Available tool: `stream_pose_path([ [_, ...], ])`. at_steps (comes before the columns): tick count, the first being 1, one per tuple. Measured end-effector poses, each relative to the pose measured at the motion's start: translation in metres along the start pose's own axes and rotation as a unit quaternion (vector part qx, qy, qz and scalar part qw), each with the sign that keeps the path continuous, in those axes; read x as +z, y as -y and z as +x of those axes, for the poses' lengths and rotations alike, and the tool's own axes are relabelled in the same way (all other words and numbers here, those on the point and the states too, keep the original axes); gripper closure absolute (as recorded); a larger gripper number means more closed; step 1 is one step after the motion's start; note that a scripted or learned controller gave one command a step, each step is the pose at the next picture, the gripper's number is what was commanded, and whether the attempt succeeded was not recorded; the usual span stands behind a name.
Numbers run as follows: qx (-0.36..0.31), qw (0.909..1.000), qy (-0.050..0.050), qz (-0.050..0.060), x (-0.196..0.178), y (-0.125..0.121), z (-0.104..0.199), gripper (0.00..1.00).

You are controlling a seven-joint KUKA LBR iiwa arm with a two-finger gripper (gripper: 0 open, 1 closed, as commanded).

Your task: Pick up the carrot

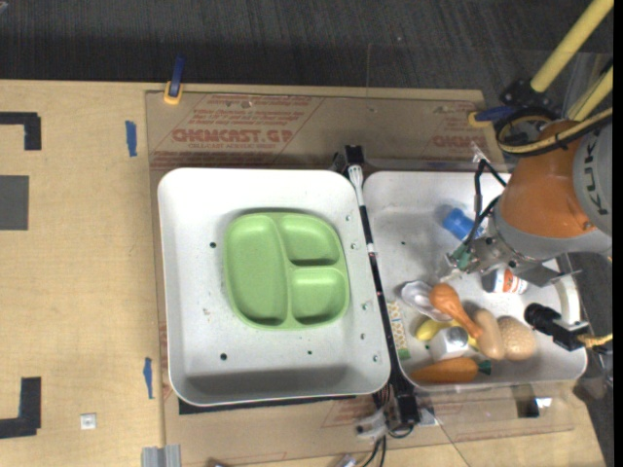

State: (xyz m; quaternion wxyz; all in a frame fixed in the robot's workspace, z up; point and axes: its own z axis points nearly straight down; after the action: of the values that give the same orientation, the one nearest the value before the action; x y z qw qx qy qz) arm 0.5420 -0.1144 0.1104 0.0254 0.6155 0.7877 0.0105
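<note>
The carrot (446, 370), long and orange with a small green end at its right, lies flat along the front wall of the right bin (409, 197). My gripper (471, 258) hangs over the middle of that bin, below the orange wrist band, well behind the carrot and apart from it. Between the two sits a heap of toy food: an orange drumstick-shaped piece (451, 303), a beige bread roll (508, 338) and a yellow piece (426, 331). I see nothing held at the gripper.
A blue piece (456, 224) lies behind the gripper, with a white and red item (505, 282) to its right. A silver spoon (416, 293) and a small can (451, 341) lie in the heap. The left bin (185, 261) holds a green divided plate (287, 268).
</note>
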Motion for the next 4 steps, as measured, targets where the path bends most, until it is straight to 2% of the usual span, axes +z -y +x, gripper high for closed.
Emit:
stream_pose_path([
  [1, 0.165, 0.9859, -0.01, 0.024, -0.077, -0.012, 0.101, 1.0],
  [2, 0.05, 0.9983, -0.013, 0.027, -0.065, 0.015, 0.024, 1.0],
  [3, 0.096, 0.9949, -0.015, 0.028, -0.079, 0.026, 0.14, 1.0],
  [4, -0.03, 0.9993, -0.012, 0.02, -0.181, -0.021, 0.077, 1.0],
])
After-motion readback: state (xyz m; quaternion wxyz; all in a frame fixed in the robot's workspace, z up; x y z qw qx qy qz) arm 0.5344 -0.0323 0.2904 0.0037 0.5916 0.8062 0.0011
